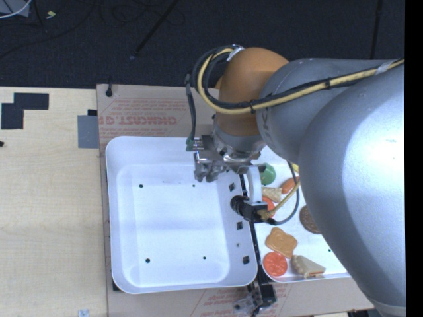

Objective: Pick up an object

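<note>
My gripper (209, 169) hangs over the upper right corner of the left white bin (114, 210), close to the divider between the two bins. Nothing shows in its grasp. In the right bin (334, 274) lie several toy food items: a green ball (267, 174), an orange piece (287, 186), a small tan piece (271, 195), a toast slice (281, 242), a red-orange round (275, 264), a beige wedge (307, 267) and a brown disc (308, 219). The arm hides much of the right bin.
A black fitting (247, 207) and a dark strip run along the divider between the bins. A cardboard sheet (142, 114) lies under the bins on the wooden bench (46, 210). The grey arm (344, 157) covers the right side.
</note>
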`<act>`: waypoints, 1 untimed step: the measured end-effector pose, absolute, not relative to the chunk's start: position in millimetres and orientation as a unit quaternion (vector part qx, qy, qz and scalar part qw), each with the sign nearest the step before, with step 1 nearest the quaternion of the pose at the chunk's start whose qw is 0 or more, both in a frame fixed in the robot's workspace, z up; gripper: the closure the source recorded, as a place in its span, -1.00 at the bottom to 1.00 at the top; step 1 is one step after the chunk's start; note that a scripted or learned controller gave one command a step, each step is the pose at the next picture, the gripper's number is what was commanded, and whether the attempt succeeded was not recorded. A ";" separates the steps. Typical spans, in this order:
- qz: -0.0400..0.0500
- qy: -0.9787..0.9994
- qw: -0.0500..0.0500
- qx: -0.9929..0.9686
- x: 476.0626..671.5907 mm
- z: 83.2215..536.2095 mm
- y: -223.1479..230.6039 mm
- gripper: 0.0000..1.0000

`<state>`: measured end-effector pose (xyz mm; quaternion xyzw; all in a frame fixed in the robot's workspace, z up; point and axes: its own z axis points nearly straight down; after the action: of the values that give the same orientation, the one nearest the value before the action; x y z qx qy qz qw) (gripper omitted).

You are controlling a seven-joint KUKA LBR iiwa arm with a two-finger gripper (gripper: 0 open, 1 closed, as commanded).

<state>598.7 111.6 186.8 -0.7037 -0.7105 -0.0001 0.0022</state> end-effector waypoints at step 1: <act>0.001 -0.711 0.003 -0.703 561.6 173.5 234.3 1.00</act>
<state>561.6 234.3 173.5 -0.7027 -0.7115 0.0011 0.0034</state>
